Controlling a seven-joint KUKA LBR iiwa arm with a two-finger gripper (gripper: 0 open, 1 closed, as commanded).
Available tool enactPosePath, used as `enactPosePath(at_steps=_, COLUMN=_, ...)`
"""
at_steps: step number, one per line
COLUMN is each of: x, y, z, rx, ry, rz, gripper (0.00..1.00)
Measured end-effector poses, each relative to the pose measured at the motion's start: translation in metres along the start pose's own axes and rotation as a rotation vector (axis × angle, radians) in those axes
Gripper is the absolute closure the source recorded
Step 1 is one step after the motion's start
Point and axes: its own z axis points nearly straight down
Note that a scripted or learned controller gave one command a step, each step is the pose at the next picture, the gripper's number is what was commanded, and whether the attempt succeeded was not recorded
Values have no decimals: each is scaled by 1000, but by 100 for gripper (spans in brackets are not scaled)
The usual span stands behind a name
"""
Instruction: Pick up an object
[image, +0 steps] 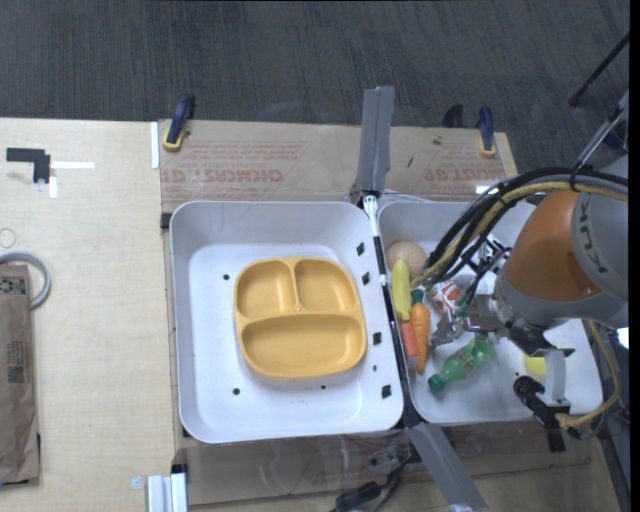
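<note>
Arm (560, 250): grey with an orange band, reaching in from the right, bent low over the right bin; black and yellow cables loop across its top.
Gripper (462, 325): low in the right bin, among the toy food near the bin's middle; its opening cannot be told, as the wrist and cables cover it.
Right bin (500, 400): shallow, white, holding a cluster of toy food along its left wall.
Green bottle (460, 365): lying tilted on the bin floor, cap toward the lower left, just below the gripper and close to it; whether they touch is unclear.
Carrot (419, 332): orange, lying lengthwise beside the left wall, just left of the gripper.
Yellow piece (400, 288): long, banana-like, above the carrot, against the left wall.
Beige round object (405, 253): at the top of the cluster, partly behind the cables.
Left bin (200, 330): shallow, white, beside the right bin.
Yellow divided plate (298, 317): three compartments, lying flat in the middle of the left bin.
Bench (80, 300): pale wood, with a brown paper bag (18, 370) at its left edge.
Clamps (180, 120): blue and yellow, on the cardboard behind the bins.
</note>
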Motion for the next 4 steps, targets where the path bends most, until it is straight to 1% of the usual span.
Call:
enactPosePath(at_steps=1, x=-13, y=67, z=0, rx=0, ry=4, rz=-198, gripper=0)
enactPosePath(at_steps=2, x=4, y=92, z=1, rx=1, ry=3, rz=-37, gripper=0)
enactPosePath(at_steps=3, x=-54, y=30, z=1, rx=3, ry=4, rz=16, gripper=0)
enactPosePath(at_steps=4, x=-5, y=46, z=1, rx=5, ry=4, rz=426, gripper=0)
